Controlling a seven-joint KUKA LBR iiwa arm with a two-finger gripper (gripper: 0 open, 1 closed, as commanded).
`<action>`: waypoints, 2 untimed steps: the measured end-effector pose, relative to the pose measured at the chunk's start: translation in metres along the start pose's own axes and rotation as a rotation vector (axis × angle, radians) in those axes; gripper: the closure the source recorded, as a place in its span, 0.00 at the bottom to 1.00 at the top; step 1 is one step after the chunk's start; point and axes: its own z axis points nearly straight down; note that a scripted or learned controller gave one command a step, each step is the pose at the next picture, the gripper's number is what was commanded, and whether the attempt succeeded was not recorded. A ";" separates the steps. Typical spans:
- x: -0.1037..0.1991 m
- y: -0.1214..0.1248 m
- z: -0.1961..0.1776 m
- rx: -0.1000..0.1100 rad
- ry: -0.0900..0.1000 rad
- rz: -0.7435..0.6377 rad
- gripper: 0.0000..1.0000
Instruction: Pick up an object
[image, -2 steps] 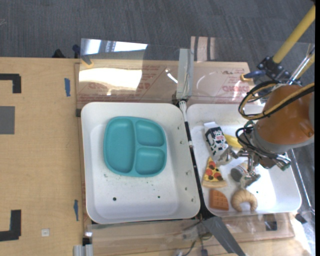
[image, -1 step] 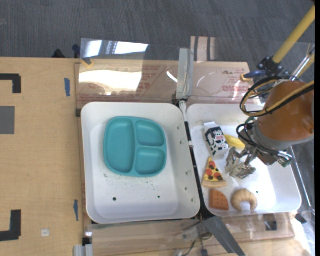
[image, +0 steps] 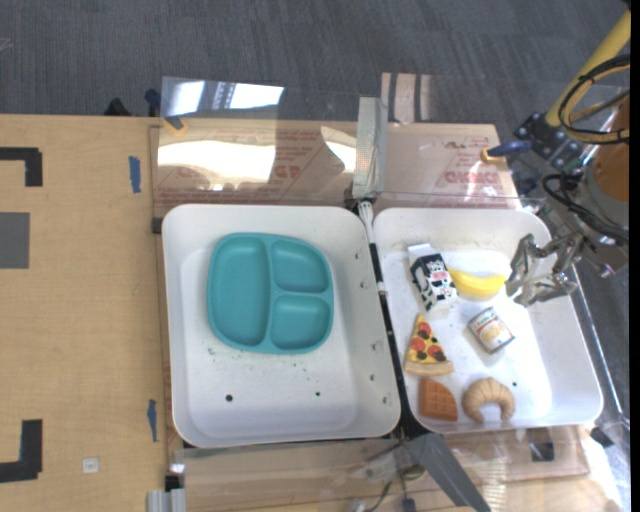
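The left bin (image: 180, 300) holds a teal divided plate (image: 270, 292). The right bin (image: 570, 370) holds a milk carton (image: 433, 279), banana (image: 477, 284), can (image: 491, 329), pizza slice (image: 427, 346), waffle (image: 437, 399) and croissant (image: 488, 399). The gripper (image: 535, 275) hangs over its right side.

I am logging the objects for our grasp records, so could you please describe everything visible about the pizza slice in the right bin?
The pizza slice is a small toy wedge, plastic by its look, with yellow cheese, dark red pepperoni rounds and a tan crust. It lies flat on the right bin floor near its left wall, its tip pointing up the view and its crust edge toward the waffle just below; whether they touch is unclear.
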 end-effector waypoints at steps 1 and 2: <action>-0.013 -0.014 -0.012 -0.011 0.004 -0.339 1.00; -0.003 -0.065 -0.021 -0.015 0.001 -0.967 1.00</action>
